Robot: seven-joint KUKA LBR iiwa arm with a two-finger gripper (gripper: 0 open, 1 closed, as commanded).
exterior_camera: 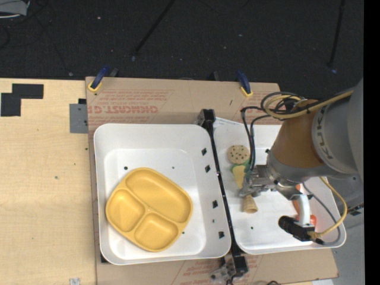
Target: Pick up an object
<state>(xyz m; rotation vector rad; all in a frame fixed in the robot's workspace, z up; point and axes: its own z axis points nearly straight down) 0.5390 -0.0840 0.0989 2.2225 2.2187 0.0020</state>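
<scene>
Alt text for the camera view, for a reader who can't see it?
A grey arm reaches from the right into the right bin, its gripper low among small objects including a tan cone. The left bin holds a yellow divided plate.

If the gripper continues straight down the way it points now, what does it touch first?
Most likely the small tan cone-shaped object lying just below the gripper in the right bin. A yellow-green piece lies close beside it, and depth is hard to judge from this slanted view.
</scene>
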